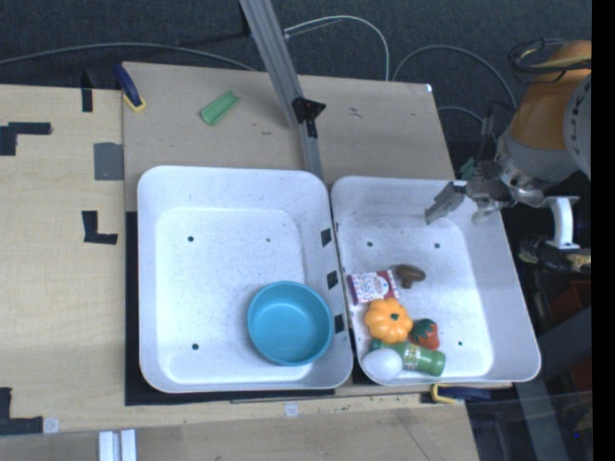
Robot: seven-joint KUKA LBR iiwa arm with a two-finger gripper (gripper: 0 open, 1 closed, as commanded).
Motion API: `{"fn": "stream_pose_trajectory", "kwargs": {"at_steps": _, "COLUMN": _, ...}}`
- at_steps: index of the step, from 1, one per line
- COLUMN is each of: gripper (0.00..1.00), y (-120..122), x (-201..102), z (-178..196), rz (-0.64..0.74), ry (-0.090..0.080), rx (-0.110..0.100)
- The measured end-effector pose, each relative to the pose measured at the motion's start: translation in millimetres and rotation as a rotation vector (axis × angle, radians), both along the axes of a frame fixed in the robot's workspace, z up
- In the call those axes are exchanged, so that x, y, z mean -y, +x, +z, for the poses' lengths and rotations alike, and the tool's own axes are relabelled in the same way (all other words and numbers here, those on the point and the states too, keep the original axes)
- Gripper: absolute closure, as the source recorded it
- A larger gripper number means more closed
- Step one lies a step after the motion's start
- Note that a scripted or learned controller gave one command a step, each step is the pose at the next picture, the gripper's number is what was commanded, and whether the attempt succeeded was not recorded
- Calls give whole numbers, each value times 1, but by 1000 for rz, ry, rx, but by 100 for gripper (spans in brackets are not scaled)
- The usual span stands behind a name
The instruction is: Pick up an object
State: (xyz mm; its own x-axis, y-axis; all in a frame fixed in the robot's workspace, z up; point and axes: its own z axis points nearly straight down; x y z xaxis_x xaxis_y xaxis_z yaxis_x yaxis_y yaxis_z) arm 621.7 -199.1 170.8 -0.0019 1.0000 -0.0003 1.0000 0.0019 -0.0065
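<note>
My gripper (459, 203) hangs over the far right part of the right bin (500, 286), with its two fingers spread apart and nothing between them. The objects lie well below it, near the bin's front left corner: a brown lump (410, 275), a red and white packet (371, 285), an orange pumpkin (388, 321), a small red item (427, 333), a green bottle (423, 359) and a white egg (382, 364). A blue bowl (289, 322) sits in the front right of the left bin (173, 248).
A grey pole (279, 60) slants across the bench behind the bins. A green block (218, 108) and a blue and yellow clamp (128, 86) lie on the bench at the back left. Cables run behind the right bin.
</note>
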Motion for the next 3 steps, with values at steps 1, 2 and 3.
{"fn": "stream_pose_trajectory", "kwargs": {"at_steps": 1, "gripper": 0, "y": 8, "x": 4, "z": -55, "rz": 1, "ry": 0, "rx": 1}}
{"fn": "stream_pose_trajectory", "kwargs": {"at_steps": 2, "gripper": 0, "y": 7, "x": 3, "z": -84, "rz": 1, "ry": -1, "rx": 3}}
{"fn": "stream_pose_trajectory", "kwargs": {"at_steps": 3, "gripper": 100, "y": 8, "x": 3, "z": -72, "rz": 2, "ry": -2, "rx": 4}}
